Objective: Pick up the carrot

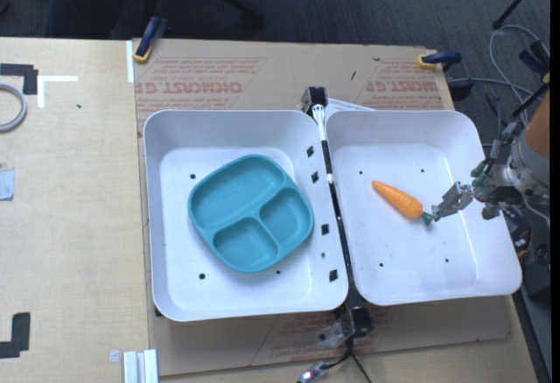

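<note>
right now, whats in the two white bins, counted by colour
orange: 1, the carrot in the right bin
blue: 1, the divided plate in the left bin
total: 2

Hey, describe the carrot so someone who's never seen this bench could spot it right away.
Look at the right-hand white bin of the two. The carrot lies on its floor near the middle, by the gripper. It is small, orange and tapered with a green end, unlike the teal divided plate in the other bin.

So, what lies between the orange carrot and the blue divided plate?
The two white bins' adjoining walls, seen in the camera view, between carrot and plate.
</note>
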### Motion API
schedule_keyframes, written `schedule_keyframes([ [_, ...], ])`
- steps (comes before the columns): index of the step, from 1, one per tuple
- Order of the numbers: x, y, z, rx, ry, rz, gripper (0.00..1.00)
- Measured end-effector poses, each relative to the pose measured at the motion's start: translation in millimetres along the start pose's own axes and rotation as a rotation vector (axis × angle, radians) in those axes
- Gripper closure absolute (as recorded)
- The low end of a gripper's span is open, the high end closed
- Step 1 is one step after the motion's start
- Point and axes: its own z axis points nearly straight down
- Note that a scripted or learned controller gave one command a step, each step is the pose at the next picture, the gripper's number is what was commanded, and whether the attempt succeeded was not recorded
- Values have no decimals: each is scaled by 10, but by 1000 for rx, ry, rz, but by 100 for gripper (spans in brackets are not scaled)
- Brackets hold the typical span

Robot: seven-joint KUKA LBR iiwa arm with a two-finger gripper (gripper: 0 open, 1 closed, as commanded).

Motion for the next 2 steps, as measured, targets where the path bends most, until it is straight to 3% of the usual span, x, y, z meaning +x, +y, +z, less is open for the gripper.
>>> schedule_keyframes([
  [1, 312, 492, 1117, 1, 0, 2, 0],
  [2, -23, 965, 1389, -1, 0, 2, 0],
])
